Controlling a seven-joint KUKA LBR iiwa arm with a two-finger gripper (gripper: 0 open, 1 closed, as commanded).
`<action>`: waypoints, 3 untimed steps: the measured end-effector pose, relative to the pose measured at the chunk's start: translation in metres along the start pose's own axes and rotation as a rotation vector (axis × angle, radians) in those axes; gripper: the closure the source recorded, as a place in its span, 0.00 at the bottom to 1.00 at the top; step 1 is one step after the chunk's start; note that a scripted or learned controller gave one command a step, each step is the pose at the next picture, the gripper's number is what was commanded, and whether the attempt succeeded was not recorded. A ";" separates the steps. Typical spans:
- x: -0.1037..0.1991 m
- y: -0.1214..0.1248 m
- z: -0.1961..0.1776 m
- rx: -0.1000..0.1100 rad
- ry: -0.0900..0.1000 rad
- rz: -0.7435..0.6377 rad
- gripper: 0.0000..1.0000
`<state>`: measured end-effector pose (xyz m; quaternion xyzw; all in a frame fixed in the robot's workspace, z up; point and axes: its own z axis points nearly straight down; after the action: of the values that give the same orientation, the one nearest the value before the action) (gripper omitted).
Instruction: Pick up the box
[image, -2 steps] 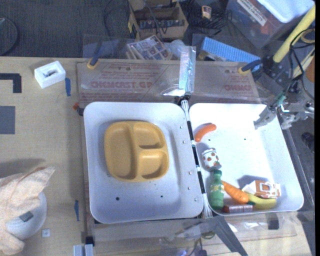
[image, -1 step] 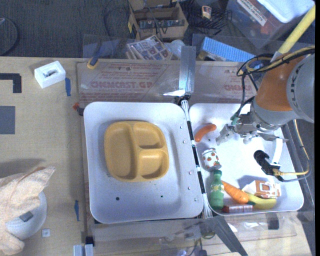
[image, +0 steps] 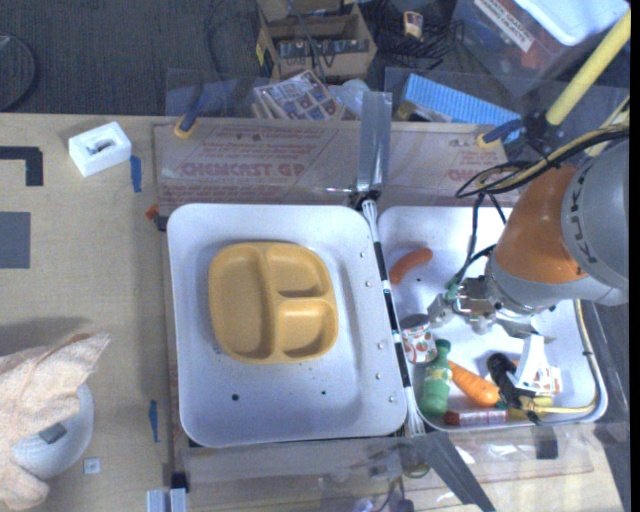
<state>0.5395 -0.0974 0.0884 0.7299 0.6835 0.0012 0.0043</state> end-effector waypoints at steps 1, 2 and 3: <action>0.006 0.043 0.000 -0.002 0.002 -0.196 0.00; -0.004 -0.051 0.000 0.002 0.005 -0.068 0.00; 0.001 -0.012 0.000 -0.001 0.003 -0.057 0.00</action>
<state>0.5273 -0.0955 0.0883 0.7102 0.7040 0.0028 0.0038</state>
